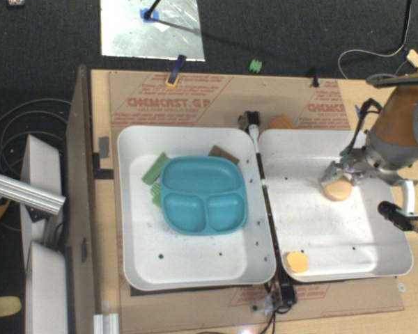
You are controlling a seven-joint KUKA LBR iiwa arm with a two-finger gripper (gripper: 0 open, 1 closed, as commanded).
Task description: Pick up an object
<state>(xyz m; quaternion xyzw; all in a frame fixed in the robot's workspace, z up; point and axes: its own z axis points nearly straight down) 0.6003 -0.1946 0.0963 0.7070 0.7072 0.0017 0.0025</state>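
You were looking down on two white bins side by side, the left bin [136, 256] in the middle of the frame and the right bin [376, 256] toward the right edge. The arm [404, 127] came in from the right, grey with its orange band near the upper right of the frame, and its gripper [343, 174] sat low over the upper middle of the right bin.

Directly at the gripper tip lay a tan oval object [338, 190], on the bin floor right of centre in the frame. Its long axis ran roughly left to right with a slight rise toward the right, so one rounded end pointed to the bin's divider and the other to the arm. The gripper touched or overlapped its upper edge, but you could not tell from this angle whether it had closed on the object or stood apart.

A small orange round piece [297, 261] rested at the lower left corner of the right bin, well apart from the gripper.

In the left bin a blue divided plate [202, 195] lay in the middle, with a green item [154, 168] at its upper left edge and a brown item [224, 154] poking out behind its upper right edge.
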